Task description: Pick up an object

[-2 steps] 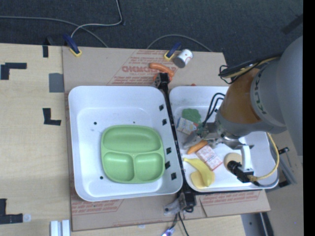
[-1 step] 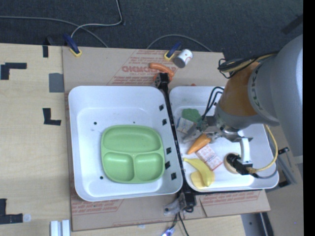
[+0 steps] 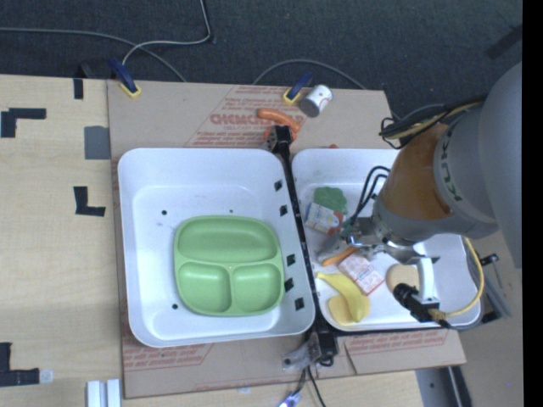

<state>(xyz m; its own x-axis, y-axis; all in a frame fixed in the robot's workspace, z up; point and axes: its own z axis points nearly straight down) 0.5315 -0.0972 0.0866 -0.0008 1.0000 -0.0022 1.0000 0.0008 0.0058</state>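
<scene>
Small objects (image 3: 339,227) lie heaped in the right bin (image 3: 458,312); the hand (image 3: 355,237) hangs among them, its grip impossible to tell.

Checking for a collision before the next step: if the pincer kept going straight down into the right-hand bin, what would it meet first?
Probably the small pink-and-white packet or the clutter beside it, right below the pincer; the yellow banana lies nearer the camera. Depth is unclear from this view.

Arm (image 3: 475,168) cut off right; wrist hides right bin (image 3: 386,316) items.
</scene>
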